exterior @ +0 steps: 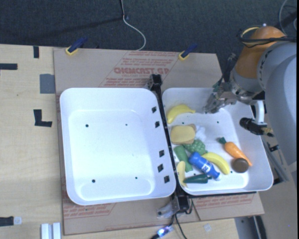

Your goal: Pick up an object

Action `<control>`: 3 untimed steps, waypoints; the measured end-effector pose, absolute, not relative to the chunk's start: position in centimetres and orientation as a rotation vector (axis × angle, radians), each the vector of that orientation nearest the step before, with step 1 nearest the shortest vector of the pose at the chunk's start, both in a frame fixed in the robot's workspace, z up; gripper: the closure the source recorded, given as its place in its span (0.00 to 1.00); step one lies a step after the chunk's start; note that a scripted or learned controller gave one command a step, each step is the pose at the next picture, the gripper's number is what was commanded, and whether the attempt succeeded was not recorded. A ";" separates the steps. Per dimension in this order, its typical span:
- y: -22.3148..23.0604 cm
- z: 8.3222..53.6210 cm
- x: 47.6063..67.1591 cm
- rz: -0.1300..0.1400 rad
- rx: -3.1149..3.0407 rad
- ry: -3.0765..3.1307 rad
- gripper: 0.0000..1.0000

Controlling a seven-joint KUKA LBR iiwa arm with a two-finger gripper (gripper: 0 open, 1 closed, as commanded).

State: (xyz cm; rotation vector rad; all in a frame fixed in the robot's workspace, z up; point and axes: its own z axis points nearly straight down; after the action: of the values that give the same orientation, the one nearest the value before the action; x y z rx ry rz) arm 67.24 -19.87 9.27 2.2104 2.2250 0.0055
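Bench with two white bins: the gripper (213, 103) is hovering over the right bin's (249, 183) far edge, finger position indiscernible; a banana (177, 112) is lying nearby.

A wooden bench (20, 148) carries a cardboard sheet (139, 68) (printed red), with two white bins (109, 188) on it.

hovering over right bin (249, 183)'s far edge: gripper (213, 105), apart from yellow banana (177, 112), bread (183, 134), blue bottle (203, 164), carrot (233, 151).
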 end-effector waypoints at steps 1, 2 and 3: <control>-18.7 29.3 67.1 0.013 2.206 2.215 1.00; -14.3 39.2 67.0 0.010 2.208 2.222 1.00; -13.4 49.9 66.9 0.011 2.210 2.218 1.00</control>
State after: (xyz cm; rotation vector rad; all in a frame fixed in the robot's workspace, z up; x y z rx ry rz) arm 66.87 -13.37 49.87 2.2101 2.2175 0.0110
